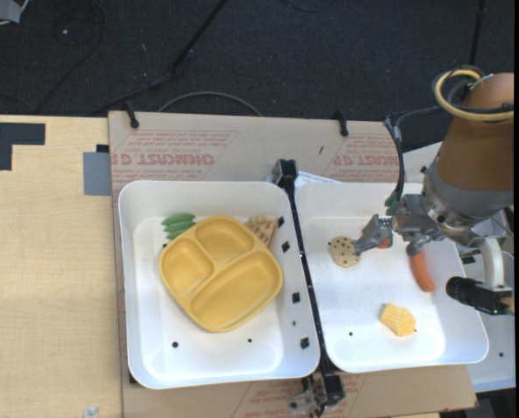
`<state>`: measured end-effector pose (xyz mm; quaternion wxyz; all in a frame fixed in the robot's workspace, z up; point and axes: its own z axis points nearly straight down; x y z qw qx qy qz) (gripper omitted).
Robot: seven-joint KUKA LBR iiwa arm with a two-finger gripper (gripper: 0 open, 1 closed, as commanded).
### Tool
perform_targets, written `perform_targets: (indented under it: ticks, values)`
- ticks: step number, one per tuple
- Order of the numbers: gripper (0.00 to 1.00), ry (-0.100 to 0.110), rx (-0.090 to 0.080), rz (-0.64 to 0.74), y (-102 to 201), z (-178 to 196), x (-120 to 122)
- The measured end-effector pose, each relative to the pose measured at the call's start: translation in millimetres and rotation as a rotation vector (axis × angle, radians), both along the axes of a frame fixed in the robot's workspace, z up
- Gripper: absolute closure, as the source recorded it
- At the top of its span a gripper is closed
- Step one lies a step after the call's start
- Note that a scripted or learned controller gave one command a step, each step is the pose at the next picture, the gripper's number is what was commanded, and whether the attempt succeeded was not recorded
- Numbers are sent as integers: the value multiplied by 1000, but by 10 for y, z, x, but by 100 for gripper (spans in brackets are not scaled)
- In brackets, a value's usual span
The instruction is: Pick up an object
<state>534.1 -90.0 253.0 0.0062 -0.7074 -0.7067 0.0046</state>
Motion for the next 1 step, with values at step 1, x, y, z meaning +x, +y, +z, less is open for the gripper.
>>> perform_targets:
  ticks: [1]
  values:
    - [0,-11,-1,2,-3,57,20]
